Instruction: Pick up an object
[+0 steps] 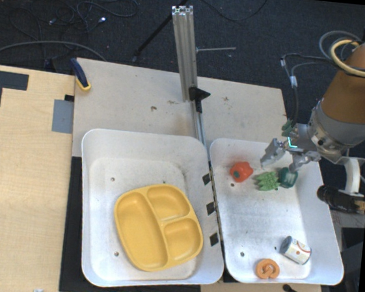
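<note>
White plastic forms two shallow bins set side by side on a pale worktop (239,106). The left bin (102,159) holds a yellow divided tray (158,226), lying flat with three compartments. The right bin (318,223) holds several small things: a red-orange toy (240,171) near its upper left, a green leafy toy (267,181) just beside it, and a teal piece (287,178) touching the green one's right side. Near the bin's lower edge lie an orange ring (267,269) and a small white cylinder (296,251), a little apart. The grey arm reaches in from the right. Its end effector (287,158) hovers just above the green and teal pieces, fingers spread apart, with nothing between them.
</note>
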{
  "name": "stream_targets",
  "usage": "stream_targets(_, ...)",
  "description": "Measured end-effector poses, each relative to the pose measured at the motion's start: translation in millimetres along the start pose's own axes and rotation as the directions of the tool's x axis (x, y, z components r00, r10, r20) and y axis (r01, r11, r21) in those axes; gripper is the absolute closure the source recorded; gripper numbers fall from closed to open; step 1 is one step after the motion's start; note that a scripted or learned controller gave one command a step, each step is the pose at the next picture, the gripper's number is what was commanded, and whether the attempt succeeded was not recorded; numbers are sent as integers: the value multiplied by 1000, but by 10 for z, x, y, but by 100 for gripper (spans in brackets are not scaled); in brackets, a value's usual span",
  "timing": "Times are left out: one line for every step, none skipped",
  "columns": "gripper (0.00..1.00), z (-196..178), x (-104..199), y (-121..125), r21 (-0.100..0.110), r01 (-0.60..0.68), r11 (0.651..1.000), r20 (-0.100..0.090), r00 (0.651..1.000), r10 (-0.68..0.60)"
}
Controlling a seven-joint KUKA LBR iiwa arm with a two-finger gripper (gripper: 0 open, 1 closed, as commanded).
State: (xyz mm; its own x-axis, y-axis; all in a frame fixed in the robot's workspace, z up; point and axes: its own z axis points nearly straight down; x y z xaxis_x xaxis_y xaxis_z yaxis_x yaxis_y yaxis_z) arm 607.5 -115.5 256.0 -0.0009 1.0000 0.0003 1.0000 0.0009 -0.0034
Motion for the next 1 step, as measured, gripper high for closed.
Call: stream_targets(0,-9,0,5,-2,0,1000,0,1000,0)
